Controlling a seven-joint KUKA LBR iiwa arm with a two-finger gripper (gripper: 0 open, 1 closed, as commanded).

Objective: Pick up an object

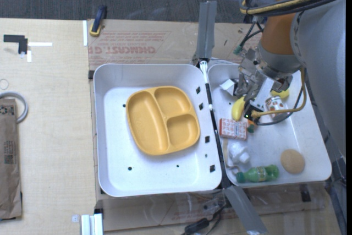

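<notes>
i'm seeing the end effector [246, 97] hanging low in the right bin [312, 118], just beside a banana [238, 108]; i cannot tell its state. a yellow tray [163, 119] is lying in the left bin [110, 135].

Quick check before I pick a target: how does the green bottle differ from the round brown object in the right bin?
The green bottle is long and lies on its side along the bin's near wall; the round brown object is ball-like, with no long axis. The bottle is bright green with a shiny look; the brown object is dull tan. The bottle lies close by a white crumpled item; the brown object sits apart. Both rest in the right bin, away from the gripper.
</notes>
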